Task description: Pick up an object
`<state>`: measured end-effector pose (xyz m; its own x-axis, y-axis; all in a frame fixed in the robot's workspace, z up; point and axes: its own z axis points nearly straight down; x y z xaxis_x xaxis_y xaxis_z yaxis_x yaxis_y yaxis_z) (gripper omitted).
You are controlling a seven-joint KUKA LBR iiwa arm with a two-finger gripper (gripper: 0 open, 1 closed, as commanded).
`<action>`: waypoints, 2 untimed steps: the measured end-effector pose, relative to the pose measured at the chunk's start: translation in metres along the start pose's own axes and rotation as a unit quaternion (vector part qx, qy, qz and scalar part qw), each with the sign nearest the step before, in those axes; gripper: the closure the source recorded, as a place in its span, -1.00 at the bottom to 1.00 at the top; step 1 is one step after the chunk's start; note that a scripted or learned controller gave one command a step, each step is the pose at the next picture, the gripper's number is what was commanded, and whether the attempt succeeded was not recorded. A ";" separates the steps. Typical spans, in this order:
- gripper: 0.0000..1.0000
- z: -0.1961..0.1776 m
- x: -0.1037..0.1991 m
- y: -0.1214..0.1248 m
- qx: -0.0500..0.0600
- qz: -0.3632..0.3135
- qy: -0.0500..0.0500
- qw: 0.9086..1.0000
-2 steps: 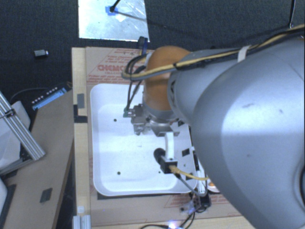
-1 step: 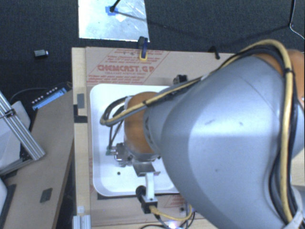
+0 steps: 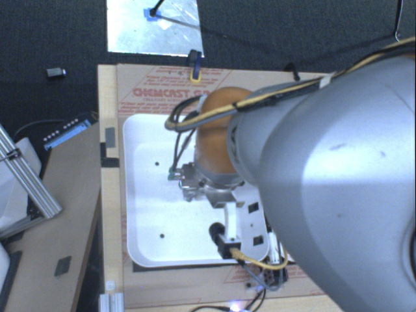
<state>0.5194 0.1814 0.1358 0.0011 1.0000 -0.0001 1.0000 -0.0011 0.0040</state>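
My gripper [image 3: 190, 186] hangs low over the middle of the left white bin [image 3: 144, 203], just below the arm's orange band [image 3: 214, 132]. I look down on its metal body from above, and the wrist hides whatever is under it. Two small dark specks mark the bin floor, one [image 3: 157, 164] left of the gripper and one [image 3: 162, 236] nearer the front wall. The broad grey arm [image 3: 331, 168] covers the whole right side of the bench.
The bin rests on a printed cardboard sheet [image 3: 162, 90]. A small blue and yellow clamp [image 3: 194, 67] sits at the sheet's far edge. A shiny foil square [image 3: 153, 18] lies beyond it. Aluminium rails [image 3: 26, 181] stand off the bench at the left.
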 end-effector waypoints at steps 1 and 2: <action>1.00 -0.034 0.056 0.156 -0.008 -0.005 0.003 1.000; 1.00 0.051 0.053 0.093 0.006 -0.001 -0.001 1.000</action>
<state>0.6122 0.2342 0.0848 -0.0013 1.0000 -0.0012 1.0000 0.0013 -0.0089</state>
